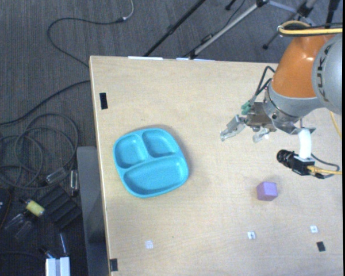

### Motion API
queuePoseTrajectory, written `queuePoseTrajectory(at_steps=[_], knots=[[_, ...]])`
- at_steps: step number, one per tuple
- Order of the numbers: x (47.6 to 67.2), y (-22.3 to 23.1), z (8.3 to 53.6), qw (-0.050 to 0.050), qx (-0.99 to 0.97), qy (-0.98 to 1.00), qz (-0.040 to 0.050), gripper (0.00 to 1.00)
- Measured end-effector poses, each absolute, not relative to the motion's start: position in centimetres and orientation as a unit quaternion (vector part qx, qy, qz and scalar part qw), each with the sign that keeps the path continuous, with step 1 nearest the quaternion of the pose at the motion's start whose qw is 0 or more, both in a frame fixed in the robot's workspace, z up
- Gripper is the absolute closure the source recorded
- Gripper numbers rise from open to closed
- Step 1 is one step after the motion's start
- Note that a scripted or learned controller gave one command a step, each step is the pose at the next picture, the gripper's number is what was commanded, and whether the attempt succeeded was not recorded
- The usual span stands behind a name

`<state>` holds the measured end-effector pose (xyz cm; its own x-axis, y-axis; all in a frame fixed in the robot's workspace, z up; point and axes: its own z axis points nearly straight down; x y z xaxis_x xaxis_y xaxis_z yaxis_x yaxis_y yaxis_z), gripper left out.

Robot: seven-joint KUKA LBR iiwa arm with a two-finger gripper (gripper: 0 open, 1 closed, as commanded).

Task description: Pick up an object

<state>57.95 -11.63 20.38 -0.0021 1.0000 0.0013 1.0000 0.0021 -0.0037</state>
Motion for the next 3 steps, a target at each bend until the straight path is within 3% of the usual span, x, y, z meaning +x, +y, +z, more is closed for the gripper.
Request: queuePoseTrajectory(at_steps=[1, 2, 3], knots=[[62.4, -17.6, 20.1, 0.000, -0.660, -0.751, 0.0015, 0.00], [56.5, -21.7, 22.0, 0.000, -0.605, -0.797, 0.0006, 0.00], [48.6, -17.0, 26.1, 0.001, -0.723, -0.691, 0.0004, 0.00]])
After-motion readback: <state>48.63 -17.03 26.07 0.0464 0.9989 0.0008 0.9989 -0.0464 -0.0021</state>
